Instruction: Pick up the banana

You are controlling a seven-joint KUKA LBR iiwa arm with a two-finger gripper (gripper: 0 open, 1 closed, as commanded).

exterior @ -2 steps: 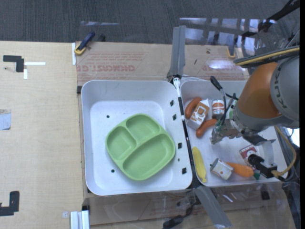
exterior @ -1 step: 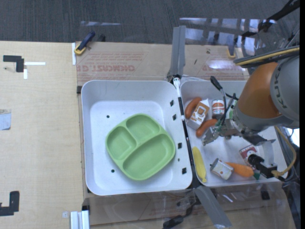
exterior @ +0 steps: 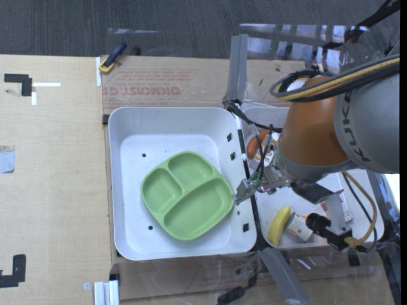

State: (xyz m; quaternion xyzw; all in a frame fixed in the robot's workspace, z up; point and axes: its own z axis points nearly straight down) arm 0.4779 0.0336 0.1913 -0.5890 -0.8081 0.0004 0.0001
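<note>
White plastic walls framed everything I had to work with: the left shallow white bin (exterior: 127,189) sat in the middle of the frame and the right shallow white bin (exterior: 375,230) was mostly covered by the grey arm with its orange band (exterior: 318,132), which came in from the right edge. In the left bin lay a light green divided plastic plate (exterior: 187,196), three compartments, tilted slightly, its right rim close to the bin's right wall. Bare white floor showed around it toward the upper left and lower left corners.

The small two-finger gripper (exterior: 245,192) hung low at centre-right, right over the shared divider between the bins, with its tip just beside the green plate's right edge. I could not tell from my view how the claw stood; it was too small and blurred, and I saw nothing between it.

The yellow curved banana (exterior: 278,224) lay in the right bin, lower right of the frame, near the bin's left wall and front edge, standing almost vertically in the picture. Just beside it, to its right, lay a white and red small packet-like item (exterior: 304,227). The arm's body crowded the room above the banana.
</note>
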